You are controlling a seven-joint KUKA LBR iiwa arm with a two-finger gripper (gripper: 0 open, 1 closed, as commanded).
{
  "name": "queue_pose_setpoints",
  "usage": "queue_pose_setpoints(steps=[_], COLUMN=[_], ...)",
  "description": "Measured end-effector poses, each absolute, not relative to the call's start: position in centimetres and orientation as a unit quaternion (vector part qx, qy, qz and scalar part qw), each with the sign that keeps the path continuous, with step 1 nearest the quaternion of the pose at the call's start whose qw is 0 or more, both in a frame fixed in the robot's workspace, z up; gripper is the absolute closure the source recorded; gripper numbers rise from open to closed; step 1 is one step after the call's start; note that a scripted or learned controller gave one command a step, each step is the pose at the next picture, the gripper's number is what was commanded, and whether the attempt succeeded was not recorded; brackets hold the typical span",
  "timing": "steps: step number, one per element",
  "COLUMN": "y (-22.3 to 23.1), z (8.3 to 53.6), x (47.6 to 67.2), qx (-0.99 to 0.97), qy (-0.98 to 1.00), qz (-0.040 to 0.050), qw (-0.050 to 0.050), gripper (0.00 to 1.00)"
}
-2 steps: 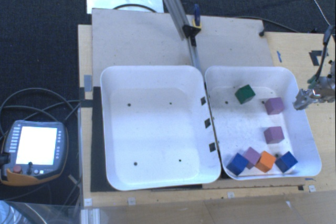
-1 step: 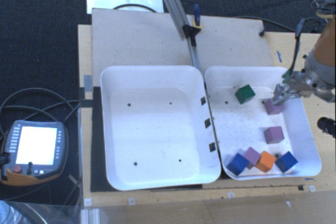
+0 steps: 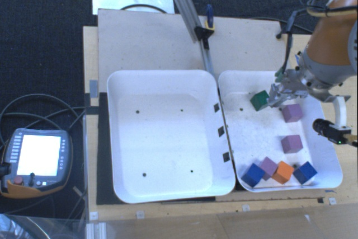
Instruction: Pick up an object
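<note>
- Green block (image 3: 259,101) looks like the one we're going for. It sits in the upper part of the right bin (image 3: 334,173), near the wall shared with the left bin (image 3: 120,120).
- Our claw (image 3: 278,97) is down right beside it, on its right edge, touching or nearly so.
- Honestly we can't tell if the claw is wide, narrow or gripping. The tips blur into the block at this angle.
- The block seems to rest on the bin floor, so we'd say nothing is lifted yet.
- Other stuff in that bin: two purple blocks (image 3: 292,113) nearby, plus blue, purple and orange ones (image 3: 282,172) along the lower edge.
- Left to do, by our guess: get a real grip, then lift clear.
</note>
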State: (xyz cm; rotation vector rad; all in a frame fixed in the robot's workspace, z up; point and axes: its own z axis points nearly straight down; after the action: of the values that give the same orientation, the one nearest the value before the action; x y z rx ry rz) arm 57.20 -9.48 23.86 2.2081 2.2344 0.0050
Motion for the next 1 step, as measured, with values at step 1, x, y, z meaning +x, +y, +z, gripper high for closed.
queue_pose_setpoints(steps=[1], y=[-4.23], z=[23.00], x=[59.81], qx=[0.703], qy=[0.711], qz=[0.0019], qw=[0.001], gripper=[1.00])
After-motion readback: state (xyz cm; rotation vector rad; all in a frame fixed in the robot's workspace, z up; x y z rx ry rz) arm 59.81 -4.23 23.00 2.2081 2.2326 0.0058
